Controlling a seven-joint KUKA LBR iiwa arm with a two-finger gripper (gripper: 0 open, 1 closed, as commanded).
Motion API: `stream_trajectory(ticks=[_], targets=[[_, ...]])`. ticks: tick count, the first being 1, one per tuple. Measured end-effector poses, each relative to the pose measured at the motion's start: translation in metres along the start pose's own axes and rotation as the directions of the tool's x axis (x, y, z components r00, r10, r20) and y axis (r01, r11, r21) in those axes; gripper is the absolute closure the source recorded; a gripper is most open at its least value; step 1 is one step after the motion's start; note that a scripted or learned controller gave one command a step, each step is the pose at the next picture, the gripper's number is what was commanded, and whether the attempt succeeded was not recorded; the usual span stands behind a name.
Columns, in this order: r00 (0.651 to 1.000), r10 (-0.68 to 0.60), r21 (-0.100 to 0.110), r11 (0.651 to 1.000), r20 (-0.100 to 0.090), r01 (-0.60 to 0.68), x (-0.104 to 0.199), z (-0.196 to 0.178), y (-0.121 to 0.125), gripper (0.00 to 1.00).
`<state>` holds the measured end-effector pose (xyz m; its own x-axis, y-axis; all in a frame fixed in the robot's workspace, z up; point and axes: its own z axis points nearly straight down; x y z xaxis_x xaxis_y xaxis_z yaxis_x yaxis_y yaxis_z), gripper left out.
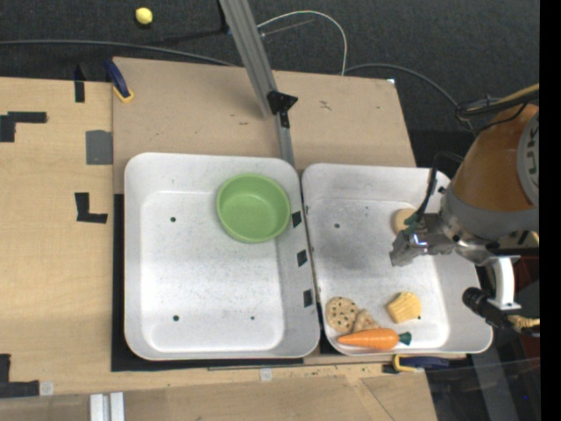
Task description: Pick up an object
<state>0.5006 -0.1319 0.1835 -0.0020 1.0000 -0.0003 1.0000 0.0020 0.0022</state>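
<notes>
My gripper (408, 246) hangs low over the right bin (368, 191), toward its right side. A small pale round object (402, 219) lies just beyond the gripper, partly hidden by it. A yellow corn-like piece (404, 306) sits closer to the front of that bin. An orange carrot (372, 340) lies along the front edge, with a round cookie (340, 311) and a second brown cookie piece (365, 322) beside it. A green bowl (253, 207) rests in the left bin (175, 305) at its back right.
A grey metal pole (250, 46) slants down from the top to the wall between the bins. A yellow ball (143, 15) lies on the dark floor at the top left. The arm's orange and grey body (500, 191) covers the right bin's right rim.
</notes>
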Motion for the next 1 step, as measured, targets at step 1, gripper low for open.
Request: stream_trajectory(ticks=[1], targets=[[1.0,0.0,-0.002,1.0,0.001,0.0,0.0002,-0.0526,0.0013,1.0]])
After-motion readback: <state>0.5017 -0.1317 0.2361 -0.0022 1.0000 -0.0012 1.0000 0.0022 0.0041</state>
